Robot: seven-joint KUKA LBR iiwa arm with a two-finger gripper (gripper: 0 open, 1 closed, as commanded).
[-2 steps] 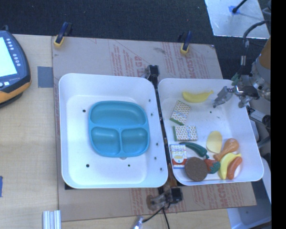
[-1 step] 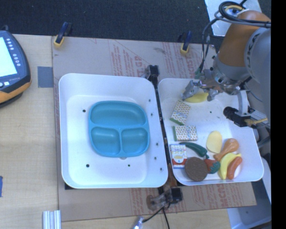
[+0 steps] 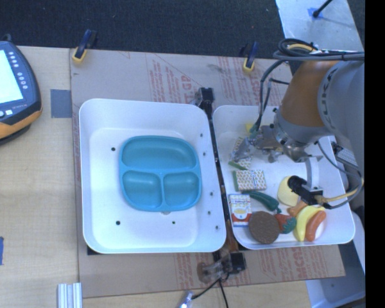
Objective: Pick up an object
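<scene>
On the tabletop [image 3: 45, 191], two shallow white bins sit side by side on a sheet of cardboard. At the centre of the left bin [image 3: 96, 172] lies a blue divided plate [image 3: 160, 172] with three compartments.

The right bin [image 3: 344, 233] holds a cluster of small toy foods along its near half. A checkered square item [image 3: 251, 179] lies near the bin's left wall, with a small white and red carton [image 3: 240, 209] just below it. A green pod-shaped piece [image 3: 264, 200] sits between them and a round brown disc [image 3: 264, 227]. Further right are a yellow rounded piece [image 3: 287, 189], a banana [image 3: 304, 223] and an orange and red sausage shape [image 3: 316, 224], all close together.

The grey arm with its orange band [image 3: 308, 95] reaches in from the right, over the far part of the right bin. Its gripper [image 3: 244, 149] hangs low near the bin's upper left area, just above the checkered square. Whether the jaws are open or closed cannot be told, and nothing can be seen between them.

A handheld control pendant [image 3: 6, 92] rests at the far left edge.
</scene>
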